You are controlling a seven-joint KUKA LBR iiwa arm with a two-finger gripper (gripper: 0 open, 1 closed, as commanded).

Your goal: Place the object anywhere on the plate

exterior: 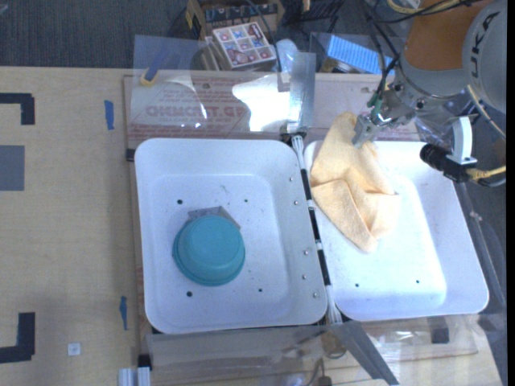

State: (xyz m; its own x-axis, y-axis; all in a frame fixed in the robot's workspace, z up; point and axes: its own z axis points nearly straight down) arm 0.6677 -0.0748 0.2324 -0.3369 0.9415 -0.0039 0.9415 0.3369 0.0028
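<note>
A pale yellow cloth (352, 183) lies crumpled in the right bin (418, 284), draped from the bin's back left corner toward its middle. My gripper (364, 129) is over the cloth's upper edge at the back of the right bin, and its fingertips pinch a raised corner of the fabric. A teal round plate (210, 250), looking like an upturned bowl, sits in the left bin (161, 175) on a small grey patch, left of centre.
A metal divider strip (308, 207) runs between the two bins. Behind the bins lie a clear plastic sheet (201, 103), a blue box and a patterned box. The arm's cables and a black part (438, 158) hang over the right bin's back right.
</note>
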